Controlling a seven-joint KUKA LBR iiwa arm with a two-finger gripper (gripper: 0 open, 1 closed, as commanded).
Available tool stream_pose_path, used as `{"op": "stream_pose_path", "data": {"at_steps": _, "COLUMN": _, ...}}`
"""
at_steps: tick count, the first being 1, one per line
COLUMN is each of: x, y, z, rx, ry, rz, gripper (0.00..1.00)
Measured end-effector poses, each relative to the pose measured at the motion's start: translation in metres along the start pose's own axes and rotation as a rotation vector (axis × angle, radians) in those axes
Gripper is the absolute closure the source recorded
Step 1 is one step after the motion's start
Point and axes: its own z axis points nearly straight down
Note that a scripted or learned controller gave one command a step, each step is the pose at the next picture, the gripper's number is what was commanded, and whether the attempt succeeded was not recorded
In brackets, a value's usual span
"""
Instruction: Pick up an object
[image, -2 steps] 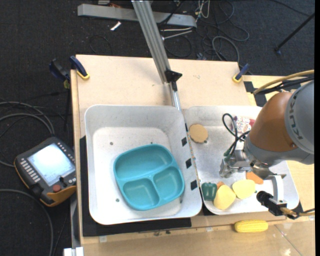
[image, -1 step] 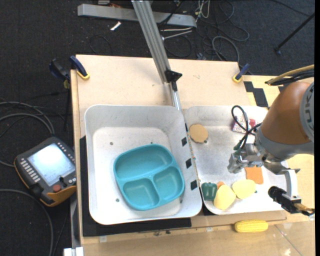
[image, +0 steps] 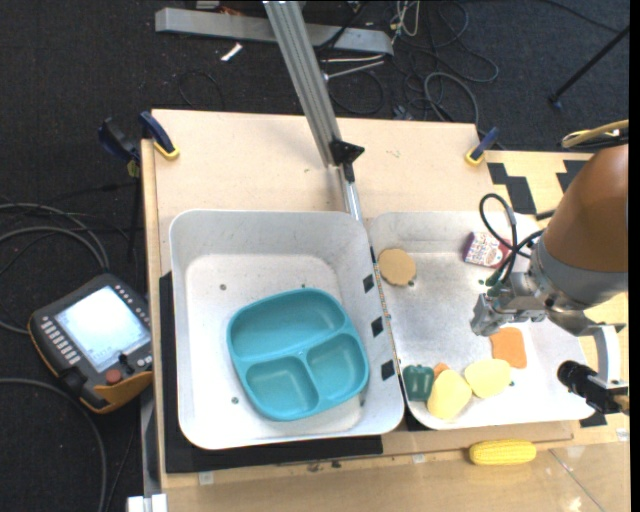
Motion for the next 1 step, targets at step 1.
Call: {"op": "stream_pose_path", "data": {"at_steps": 1, "x": -0.0002, "y": 0.0020, "z": -0.0528, "rx": -0.002, "ry": 0.000, "rz": -0.002, "gripper": 1.00}}
